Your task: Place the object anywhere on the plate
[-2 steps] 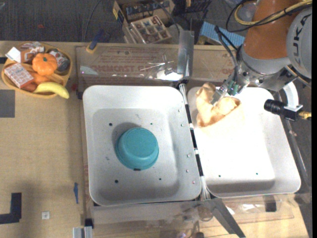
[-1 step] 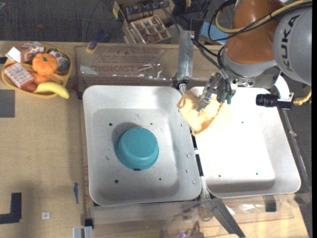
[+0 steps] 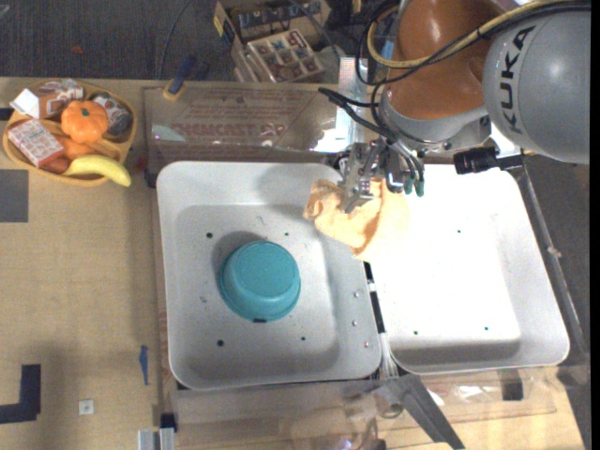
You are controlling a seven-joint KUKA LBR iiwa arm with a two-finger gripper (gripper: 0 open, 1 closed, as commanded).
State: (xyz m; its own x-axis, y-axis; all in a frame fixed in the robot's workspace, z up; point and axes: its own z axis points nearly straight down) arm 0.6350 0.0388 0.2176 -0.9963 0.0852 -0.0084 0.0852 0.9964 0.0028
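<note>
Now my gripper [image 3: 359, 193] pinches the yellow cloth [image 3: 352, 216] at the left bin's [image 3: 178, 251] far-right edge; the teal plate [image 3: 261, 280] (upturned, bowl-like) lies down-left, mid-bin.

You see a KUKA arm [image 3: 544, 82] with a smooth, rounded grey shell; black capital letters spelling KUKA run down its side. Next to the grey shell sits a glossy orange band [image 3: 436, 36], bulging like a dome. Yellow and black cables [image 3: 441, 50] loop around it. Below it comes a pale grey wrist ring, a small black block, then the metallic claw [image 3: 361, 190] with teal-tipped fittings.
</note>
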